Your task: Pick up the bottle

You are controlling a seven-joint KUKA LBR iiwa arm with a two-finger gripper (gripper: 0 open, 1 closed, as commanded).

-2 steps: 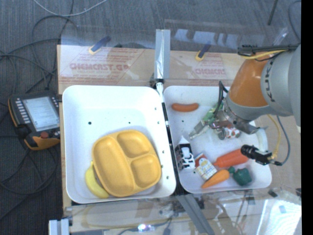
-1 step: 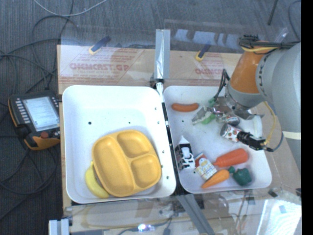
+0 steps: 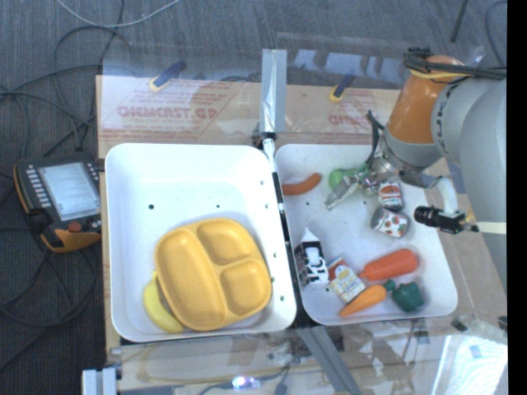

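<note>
- Grey metal fingers of the gripper [image 3: 344, 189] are spread apart, in the upper part of the right bin [image 3: 449, 303], and nothing sits between them.
- One fingertip is near a green object [image 3: 340, 176]; touching or not, I cannot tell.
- An orange sausage [image 3: 301, 184] lies to the left of the gripper, apart from it.
- The bottle [image 3: 310, 259], white with a black label, lies by the left wall of the right bin, well apart from the gripper.
- A yellow divided plate [image 3: 214, 271] rests in the left bin [image 3: 132, 171].
</note>
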